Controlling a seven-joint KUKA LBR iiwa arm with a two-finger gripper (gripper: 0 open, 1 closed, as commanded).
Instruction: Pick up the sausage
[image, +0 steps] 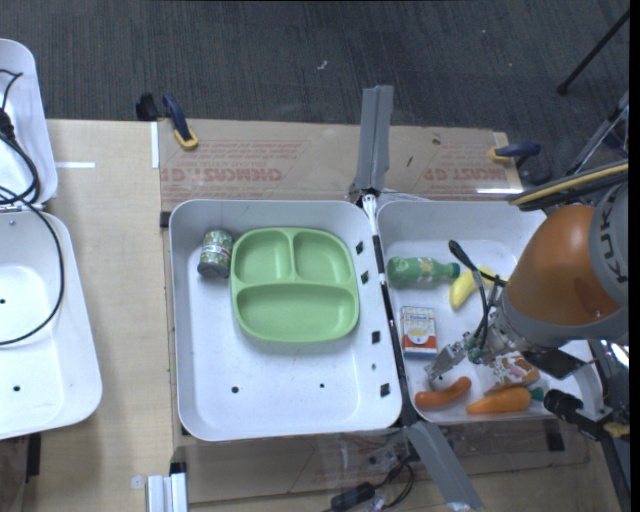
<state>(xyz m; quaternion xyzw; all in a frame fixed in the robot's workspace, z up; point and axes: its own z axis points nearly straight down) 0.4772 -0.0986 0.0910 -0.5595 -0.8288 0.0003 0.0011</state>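
Worktop (110, 160) carries two white bins side by side. Left bin (200, 390): small tin w/ green label (214, 253) upright near far-left corner, just beside the green divided plate (295, 283); plate sits toward far edge, approx. centred left-right, three compartments, nothing in them; near half of this bin bare.

Right bin (430, 212): green bottle (420, 269) lying on its side near the far-left area, cap end pointing right; yellow banana-like item (461, 289) just right of it, tilted; small carton w/ red and white print (418, 330) below the bottle, along left wall. Sausage (442, 393) lies at near edge of right bin, toward near-left corner, reddish-brown, long axis approx. left-right; flat on bin floor. Carrot (499, 401), orange, just right of sausage, also along near edge; ends close, contact not determinable. Red and white packet (515, 372) behind carrot, partly hidden by arm.

Gripper (447, 362) low over right bin, directly behind sausage, tips just above/beside it; whether fingers are spread or closed: cannot tell; sausage not seen between them. Arm (565, 265), grey w/ orange band, covers right side of bin.
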